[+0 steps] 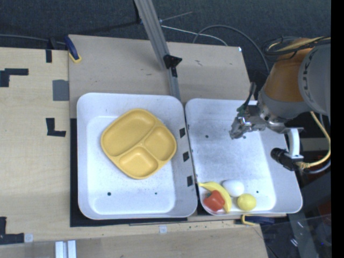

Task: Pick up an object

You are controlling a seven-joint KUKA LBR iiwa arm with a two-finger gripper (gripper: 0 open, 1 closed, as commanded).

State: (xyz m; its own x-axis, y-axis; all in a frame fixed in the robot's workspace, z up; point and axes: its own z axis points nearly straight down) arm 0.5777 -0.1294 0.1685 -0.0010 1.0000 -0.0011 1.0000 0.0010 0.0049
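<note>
My gripper (238, 130) hangs over the upper right part of the right bin (226, 155), well above the toys. Nothing shows between its fingers. At that bin's near edge lies a small cluster: a yellow banana (218, 189), a red fruit (214, 200), a white egg-shaped object (233, 187) and a yellow ball (246, 201). A yellow divided plate (138, 143) rests in the left bin (97, 198).
A grey metal pole (156, 31) slants across the bench from the top down to the gap between the bins. Cables run behind the arm on the right. The bins' raised rims meet in the middle.
</note>
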